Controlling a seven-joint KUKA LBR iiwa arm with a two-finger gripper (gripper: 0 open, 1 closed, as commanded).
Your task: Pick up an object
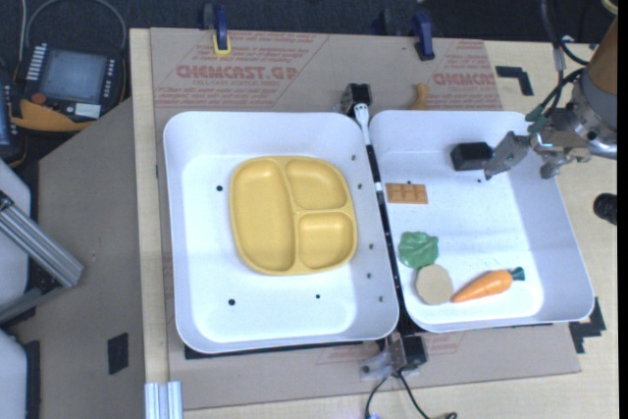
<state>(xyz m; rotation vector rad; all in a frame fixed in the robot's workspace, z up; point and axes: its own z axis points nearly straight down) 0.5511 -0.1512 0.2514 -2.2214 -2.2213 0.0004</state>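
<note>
The gripper (525, 155) hangs over the right bin (549, 240) near its far right corner, its fingers (502, 158) spread apart with nothing between them. A black block (470, 155) lies just beside the nearer finger, toward the bin's far edge; whether they touch cannot be told. A brown wafer (406, 193) sits by the bin's left edge, and along the near edge lie a green piece (418, 248), a tan disc (433, 285) and a carrot (486, 285), close together. The bin's middle and right side are bare white floor. The left bin (196, 211) carries a yellow divided plate (292, 213) at its centre.
</note>
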